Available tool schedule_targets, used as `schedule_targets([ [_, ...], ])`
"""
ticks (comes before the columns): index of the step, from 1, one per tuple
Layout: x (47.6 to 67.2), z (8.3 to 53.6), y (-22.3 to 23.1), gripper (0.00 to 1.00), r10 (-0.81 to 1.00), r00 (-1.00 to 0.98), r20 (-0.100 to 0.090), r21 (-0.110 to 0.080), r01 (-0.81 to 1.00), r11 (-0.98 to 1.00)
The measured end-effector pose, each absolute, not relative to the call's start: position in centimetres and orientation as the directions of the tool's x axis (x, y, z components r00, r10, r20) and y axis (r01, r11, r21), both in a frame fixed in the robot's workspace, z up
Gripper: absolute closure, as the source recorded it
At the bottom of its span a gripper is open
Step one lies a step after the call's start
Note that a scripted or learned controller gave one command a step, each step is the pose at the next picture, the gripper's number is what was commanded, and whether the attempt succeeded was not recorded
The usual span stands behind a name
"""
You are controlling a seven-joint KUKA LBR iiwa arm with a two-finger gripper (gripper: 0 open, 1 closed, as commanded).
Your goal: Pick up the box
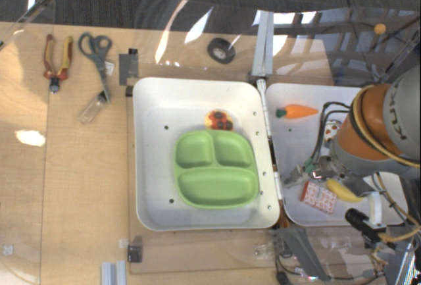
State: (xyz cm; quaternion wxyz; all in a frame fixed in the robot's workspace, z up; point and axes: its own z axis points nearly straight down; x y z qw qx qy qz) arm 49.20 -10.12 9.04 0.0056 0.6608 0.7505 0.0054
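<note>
Arm hangs over the right bin; jaws' state cannot be told. Box touches a banana, which might spoil the grasp.

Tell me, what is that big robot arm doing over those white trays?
The robot arm is reaching into the right bin to pick up a small red and white box. Its gripper hovers just above the box, beside a banana. A toy carrot lies at the far end. The left bin holds a green divided plate.
</note>
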Motion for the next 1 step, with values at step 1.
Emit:
schedule_targets([
  [1,49.61,10.28,-10.24,1.0,0.991,-0.131,-0.01,0.028,0.991,0.131],
])
